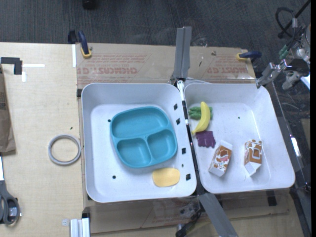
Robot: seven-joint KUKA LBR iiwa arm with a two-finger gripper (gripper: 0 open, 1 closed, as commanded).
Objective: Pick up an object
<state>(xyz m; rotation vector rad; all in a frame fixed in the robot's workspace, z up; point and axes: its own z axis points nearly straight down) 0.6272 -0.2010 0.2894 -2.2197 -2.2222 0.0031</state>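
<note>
Well apart: claw [270, 73], banana [202, 118].

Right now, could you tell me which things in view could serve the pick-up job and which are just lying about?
Candidates to pick, in the bins:
yellow banana
green toy
purple piece
two small cartons
pale yellow oval
blue divided tray

Lying about on the bench:
grey tape ring
scissors

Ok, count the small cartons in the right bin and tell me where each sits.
2. One carton lies in the right bin toward its front, just right of the purple item. The other carton lies beside it, further right. None looks hidden.
</note>
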